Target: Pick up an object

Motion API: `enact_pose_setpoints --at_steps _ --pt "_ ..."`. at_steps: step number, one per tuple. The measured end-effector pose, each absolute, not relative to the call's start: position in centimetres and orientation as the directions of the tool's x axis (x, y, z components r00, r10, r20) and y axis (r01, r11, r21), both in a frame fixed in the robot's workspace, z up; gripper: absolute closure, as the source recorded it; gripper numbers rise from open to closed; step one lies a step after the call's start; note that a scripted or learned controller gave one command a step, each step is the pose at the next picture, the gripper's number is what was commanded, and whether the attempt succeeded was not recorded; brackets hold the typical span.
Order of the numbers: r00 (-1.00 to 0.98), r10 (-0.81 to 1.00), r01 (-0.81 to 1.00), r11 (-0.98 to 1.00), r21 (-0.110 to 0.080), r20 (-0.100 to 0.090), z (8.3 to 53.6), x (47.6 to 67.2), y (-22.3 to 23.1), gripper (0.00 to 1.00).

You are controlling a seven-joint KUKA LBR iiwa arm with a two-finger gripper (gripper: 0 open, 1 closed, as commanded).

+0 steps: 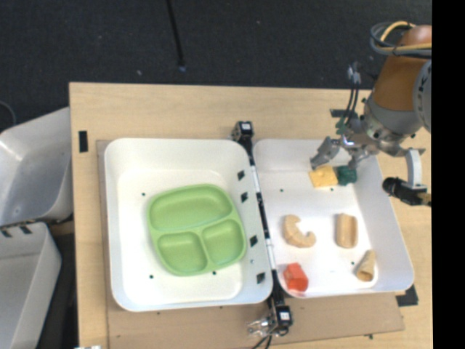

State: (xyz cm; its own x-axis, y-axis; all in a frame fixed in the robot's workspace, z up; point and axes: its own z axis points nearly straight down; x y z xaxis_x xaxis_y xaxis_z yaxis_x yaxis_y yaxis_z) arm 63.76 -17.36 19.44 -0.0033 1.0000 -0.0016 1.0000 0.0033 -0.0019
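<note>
Where bent low, gripper (336,153) over right bin (385,217).

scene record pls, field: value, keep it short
left bin: green divided tray
right bin: yellow block, dark green piece, curved tan piece, tan cylinder, tan cone, red block
gripper: above the right bin's far edge, next to the yellow block
held: nothing seen between fingers
</note>
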Motion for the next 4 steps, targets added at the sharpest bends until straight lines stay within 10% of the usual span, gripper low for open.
enact_pose_setpoints --at_steps 2,3,4 --pt "0.000 1.000 1.000 0.000 0.010 -0.005 10.6 64.2 -18.1 0.00" --pt "0.000 1.000 1.000 0.000 0.013 -0.006 11.8 64.2 -18.2 1.00" --pt "0.000 1.000 1.000 0.000 0.008 -0.003 18.3 64.4 -18.7 1.00"
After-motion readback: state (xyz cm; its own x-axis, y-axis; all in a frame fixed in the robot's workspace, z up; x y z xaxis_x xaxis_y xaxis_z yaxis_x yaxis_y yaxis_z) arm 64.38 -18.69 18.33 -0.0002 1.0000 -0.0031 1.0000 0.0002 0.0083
